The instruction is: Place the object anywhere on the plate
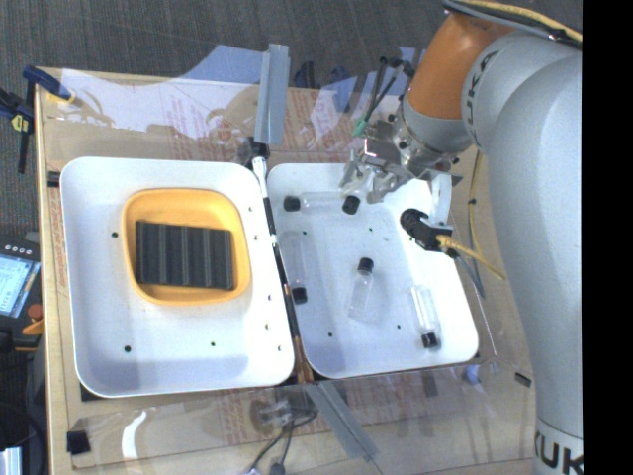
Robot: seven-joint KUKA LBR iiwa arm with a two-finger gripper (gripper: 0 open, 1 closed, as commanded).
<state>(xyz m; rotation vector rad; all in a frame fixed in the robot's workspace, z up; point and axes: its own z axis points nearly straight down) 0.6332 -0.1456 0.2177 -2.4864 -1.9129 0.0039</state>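
Note:
A yellow plate point(185, 209) with a dark ribbed centre lies in the left bin point(89, 344). Several clear vials with black caps lie in the right bin point(326, 359). One vial point(318, 203) lies along the far side, its cap just under my gripper point(364, 188). Another vial point(362, 291) lies mid-bin, a third vial point(425, 313) is at the near right, and one more vial point(293, 263) rests against the left wall. My gripper hangs open over the far end of the right bin with nothing between its fingers.
A black fitting with a yellow cable point(423, 230) hangs over the right bin's right side. The grey arm point(524, 166) covers the right of the bench. A metal bar point(269, 92) stands behind the bins, above the ridge between them.

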